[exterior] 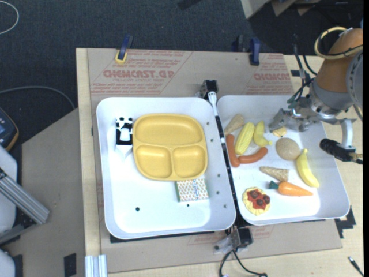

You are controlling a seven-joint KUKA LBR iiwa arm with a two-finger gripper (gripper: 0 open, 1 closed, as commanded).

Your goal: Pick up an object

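The arm (337, 68) reached in from the right, and its gripper (286, 119) hung low over the back part of the right bin (331, 203). Whether the gripper was open or closed could not be told from the view, and nothing could be seen held by it.

The nearest things lay just below and to the left of the gripper: a small yellow piece (279, 133) almost under it, a lemon-coloured piece (260, 134) beside that, and a corn cob (244, 138) lying at a slant. A potato (287, 149) sat just in front of the gripper, near the bin's middle. A banana (306, 168) lay to the right of the potato. A sausage (253, 155) lay under the corn's lower end, with a second red-orange piece (231, 149) along the left wall of the bin. A pale wedge (234, 124) lay at the back left. Nearer the front were a slice of bread (275, 173), a carrot (293, 189) and a small pizza (258, 200).

The things were crowded together around the gripper, several touching or overlapping.

The left bin (115, 212) held a yellow divided tray (170, 146), a black-and-white piece (124, 132) just left of it, and a patterned card (192, 190) at its front edge. Both bins rested on a board (92, 74) held by clamps (122, 49) at the back.
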